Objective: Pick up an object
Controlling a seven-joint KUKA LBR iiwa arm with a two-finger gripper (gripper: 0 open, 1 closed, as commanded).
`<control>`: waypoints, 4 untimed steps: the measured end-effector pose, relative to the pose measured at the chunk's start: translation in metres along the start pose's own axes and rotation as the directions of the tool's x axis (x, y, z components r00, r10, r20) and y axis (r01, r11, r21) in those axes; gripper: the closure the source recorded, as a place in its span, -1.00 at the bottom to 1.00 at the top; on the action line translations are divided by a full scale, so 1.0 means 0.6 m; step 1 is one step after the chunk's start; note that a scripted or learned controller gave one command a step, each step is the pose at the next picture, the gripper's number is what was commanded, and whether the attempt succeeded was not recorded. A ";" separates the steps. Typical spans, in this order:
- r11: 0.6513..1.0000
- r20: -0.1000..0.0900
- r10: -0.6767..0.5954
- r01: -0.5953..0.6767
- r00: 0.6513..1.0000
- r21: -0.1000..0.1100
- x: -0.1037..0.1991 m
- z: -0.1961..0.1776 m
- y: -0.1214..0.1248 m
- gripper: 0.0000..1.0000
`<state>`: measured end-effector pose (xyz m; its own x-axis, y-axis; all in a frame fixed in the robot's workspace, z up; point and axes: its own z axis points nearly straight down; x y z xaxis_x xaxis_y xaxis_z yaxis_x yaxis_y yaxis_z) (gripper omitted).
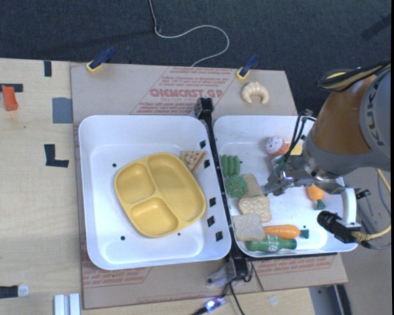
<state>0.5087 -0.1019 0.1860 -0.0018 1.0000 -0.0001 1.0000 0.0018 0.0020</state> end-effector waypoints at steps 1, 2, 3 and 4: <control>1.000 0.000 0.000 0.000 1.000 0.000 0.001 -0.067 0.001 1.00; 1.000 0.000 -0.004 0.004 1.000 0.001 0.064 -0.082 0.065 1.00; 1.000 -0.001 -0.005 0.005 1.000 0.001 0.136 -0.092 0.126 1.00; 1.000 0.000 -0.002 0.002 1.000 0.002 0.184 -0.075 0.185 1.00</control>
<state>0.6196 0.0086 0.2310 -0.0041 1.0000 -0.0002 1.0000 0.0041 0.0003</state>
